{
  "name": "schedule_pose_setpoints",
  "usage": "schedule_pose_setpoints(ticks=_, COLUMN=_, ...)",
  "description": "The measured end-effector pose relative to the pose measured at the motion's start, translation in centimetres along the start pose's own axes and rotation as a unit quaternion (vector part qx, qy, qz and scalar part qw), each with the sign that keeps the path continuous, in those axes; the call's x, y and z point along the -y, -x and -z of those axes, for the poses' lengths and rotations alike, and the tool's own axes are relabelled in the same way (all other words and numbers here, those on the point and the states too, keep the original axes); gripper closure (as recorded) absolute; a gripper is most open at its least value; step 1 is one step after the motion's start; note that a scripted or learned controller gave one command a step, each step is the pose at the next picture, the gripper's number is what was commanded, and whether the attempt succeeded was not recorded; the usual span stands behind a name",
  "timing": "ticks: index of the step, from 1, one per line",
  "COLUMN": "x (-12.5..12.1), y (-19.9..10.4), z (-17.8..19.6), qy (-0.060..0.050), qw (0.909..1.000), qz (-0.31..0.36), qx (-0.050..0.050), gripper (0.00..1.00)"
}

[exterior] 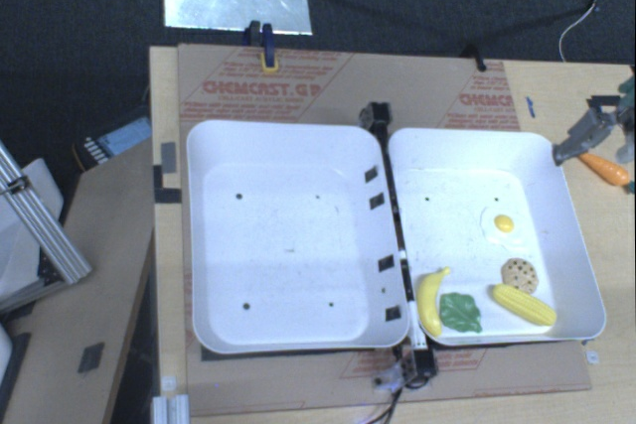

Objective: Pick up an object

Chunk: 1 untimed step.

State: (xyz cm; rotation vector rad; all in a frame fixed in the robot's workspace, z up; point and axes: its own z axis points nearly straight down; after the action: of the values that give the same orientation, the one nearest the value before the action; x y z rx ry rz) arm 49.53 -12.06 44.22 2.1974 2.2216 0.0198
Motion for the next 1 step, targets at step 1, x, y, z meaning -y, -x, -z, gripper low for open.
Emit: schedule_pose_setpoints(ticks=1, x=0.54, y=-7.97, z=9.8, qy=-0.003, qw=1.0, qz=0.001, qx=-0.002, gripper=0.0)
